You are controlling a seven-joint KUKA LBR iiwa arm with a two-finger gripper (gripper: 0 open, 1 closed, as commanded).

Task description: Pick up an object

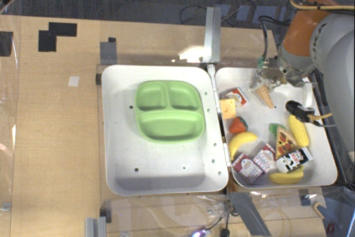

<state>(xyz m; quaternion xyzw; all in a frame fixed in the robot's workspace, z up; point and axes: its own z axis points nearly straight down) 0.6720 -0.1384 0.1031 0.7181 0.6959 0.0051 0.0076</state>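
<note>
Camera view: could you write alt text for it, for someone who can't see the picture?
A grey robot arm reaches from the right over the far end of the right bin, its gripper by a toy ice-cream cone. That bin holds toy food, including bananas and small cartons. The left bin holds a green divided plate.

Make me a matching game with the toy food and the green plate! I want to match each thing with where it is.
Things:
1. green divided plate
2. ice cream cone
3. pizza slice
4. strawberry

Places:
A. just above the banana half in the right bin
B. alone in the left bin
C. near the top of the right bin, just below the gripper
D. beside the corn cob, right side of the right bin

Pairs: 1-B, 2-C, 3-D, 4-A
</note>
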